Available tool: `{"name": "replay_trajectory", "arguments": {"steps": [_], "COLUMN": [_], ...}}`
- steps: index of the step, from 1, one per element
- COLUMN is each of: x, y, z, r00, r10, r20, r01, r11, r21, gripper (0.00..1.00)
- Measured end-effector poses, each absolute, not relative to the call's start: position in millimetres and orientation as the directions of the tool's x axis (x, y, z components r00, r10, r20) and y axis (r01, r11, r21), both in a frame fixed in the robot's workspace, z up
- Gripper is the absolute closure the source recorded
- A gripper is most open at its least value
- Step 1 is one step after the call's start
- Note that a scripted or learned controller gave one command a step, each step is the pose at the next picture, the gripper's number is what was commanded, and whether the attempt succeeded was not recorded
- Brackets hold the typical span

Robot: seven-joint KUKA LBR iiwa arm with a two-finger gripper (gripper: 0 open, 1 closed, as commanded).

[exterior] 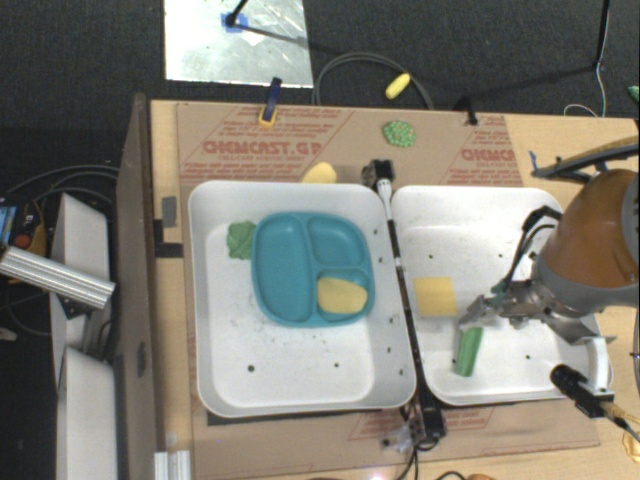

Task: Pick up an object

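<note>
In the right bin (500,218) a flat yellow block (435,296) lies near the left wall. A green cylinder (467,350) lies just in front of it, towards the front rim. My gripper (478,312) reaches in from the right and hangs low between the two, right of the yellow block and just above the top end of the green cylinder. Nothing shows held in it. In the left bin (220,368) a blue divided plate (290,268) carries a yellow lump (341,295), and a green leafy piece (241,238) lies against the plate's left edge.
The divider (398,268) between the bins runs close to the left of the yellow block. Behind the bins, on the cardboard, sit a yellow piece (320,174) and a green round piece (399,133). The arm's grey and orange body (595,248) covers the right bin's right side.
</note>
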State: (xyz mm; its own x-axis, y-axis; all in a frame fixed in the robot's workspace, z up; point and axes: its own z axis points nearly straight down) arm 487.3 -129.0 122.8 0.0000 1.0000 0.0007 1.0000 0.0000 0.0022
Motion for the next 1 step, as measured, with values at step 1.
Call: {"name": "replay_trajectory", "arguments": {"steps": [1], "x": [486.6], "y": [-95.2], "z": [83.0], "r00": [-0.006], "r10": [1.0], "r20": [0.001], "r01": [1.0], "r11": [0.006], "r21": [0.0], "gripper": [0.0]}}
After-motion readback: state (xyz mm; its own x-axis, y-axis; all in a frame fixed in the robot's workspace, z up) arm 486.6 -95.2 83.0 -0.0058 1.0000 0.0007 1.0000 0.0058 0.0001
